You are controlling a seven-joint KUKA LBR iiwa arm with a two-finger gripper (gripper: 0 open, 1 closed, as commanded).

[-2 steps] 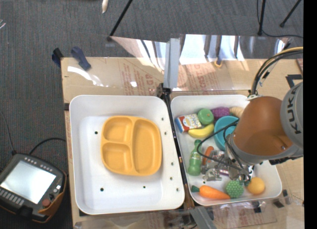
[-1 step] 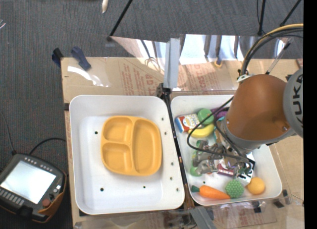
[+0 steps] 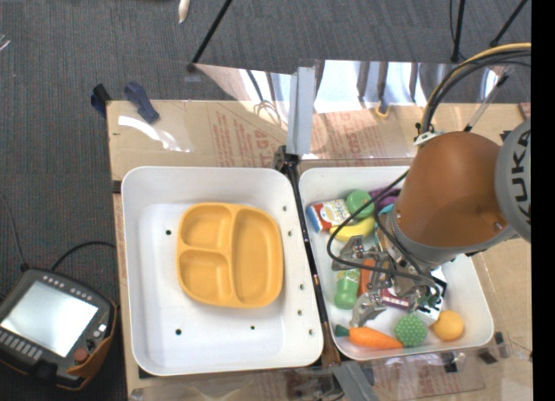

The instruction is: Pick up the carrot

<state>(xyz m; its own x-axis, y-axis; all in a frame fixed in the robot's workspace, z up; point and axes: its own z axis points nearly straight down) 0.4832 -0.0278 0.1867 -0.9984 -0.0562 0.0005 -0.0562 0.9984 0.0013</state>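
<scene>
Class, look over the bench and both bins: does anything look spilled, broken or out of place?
Nothing stands out. The yellow plate lies flat in the left bin; the carrot and other toys lie loose inside the right bin, beneath the pincer.

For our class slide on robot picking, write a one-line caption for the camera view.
Gripper above the cluttered right bin, near the carrot; yellow tray in left bin.

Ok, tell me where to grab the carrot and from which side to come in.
Grip the carrot across its thick middle, coming straight down from above. It lies flat along the right bin's near wall, green top left, so close across its width. The green ball crowds its right end; the hand hangs just above.
</scene>
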